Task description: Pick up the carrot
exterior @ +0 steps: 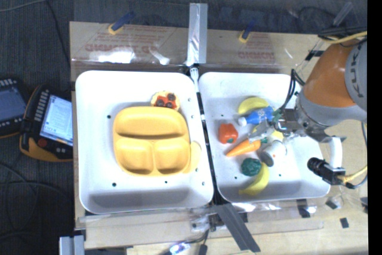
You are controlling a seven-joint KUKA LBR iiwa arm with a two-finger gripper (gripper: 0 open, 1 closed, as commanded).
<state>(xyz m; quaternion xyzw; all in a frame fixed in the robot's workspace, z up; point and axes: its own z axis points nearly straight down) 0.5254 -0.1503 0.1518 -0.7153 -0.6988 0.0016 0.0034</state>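
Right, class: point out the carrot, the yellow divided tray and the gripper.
carrot (243, 147): camera view, middle of its orange body.
yellow divided tray (150, 122): camera view, its big upper compartment.
gripper (276, 126): camera view, at its tip over the right bin.

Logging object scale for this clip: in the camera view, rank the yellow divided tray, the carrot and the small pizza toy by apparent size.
1. Yellow divided tray, by far the largest.
2. Carrot.
3. Small pizza toy, though close enough to the carrot that this order is unsure.
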